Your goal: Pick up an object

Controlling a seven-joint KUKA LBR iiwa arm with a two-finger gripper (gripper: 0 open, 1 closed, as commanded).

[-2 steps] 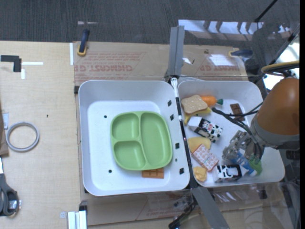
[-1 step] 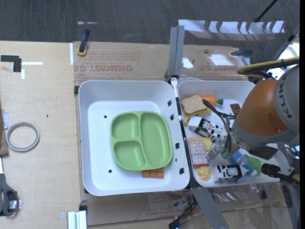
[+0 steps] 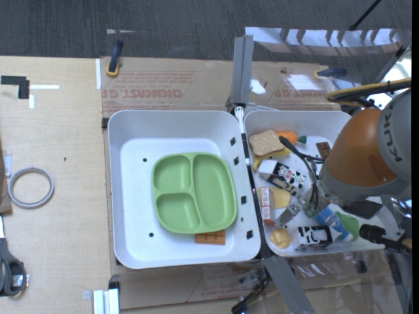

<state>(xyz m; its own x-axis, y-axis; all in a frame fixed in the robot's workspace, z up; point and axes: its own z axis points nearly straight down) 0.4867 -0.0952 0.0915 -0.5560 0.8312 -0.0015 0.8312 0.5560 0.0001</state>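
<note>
**Small toys crowd the right bin under the arm**

While the arm (image 3: 360, 152) hangs over the right bin (image 3: 340, 118), its end effector (image 3: 306, 205) sits low among the clutter, and I cannot tell how it is set or whether it has anything in hold. No one thing is named by the task, so any piece in that bin could serve.

The likeliest candidates lie at the bin's left side. A slice of toy bread (image 3: 265, 142) at the far left looks flat, tan and rigid, probably light plastic or foam; it would best be taken across its thin edges. Just near of it lies a black-and-white cow-patterned piece (image 3: 287, 174), small and blocky, probably hard and a little slick. A pale yellow wedge like cheese (image 3: 280, 198) rests beside it, and a round yellowish piece (image 3: 279, 238) lies at the near edge. All seem light, stiff and not fragile, though they lie touching and a grip on one may nudge its neighbours.

The left bin (image 3: 124, 175) holds a green divided plate (image 3: 194, 192), smooth, glossy plastic with three shallow compartments, and an orange waffle-like block (image 3: 210, 238) touching its near rim. A grey ring of tape (image 3: 29, 187) lies on the wooden table (image 3: 52, 241).
</note>
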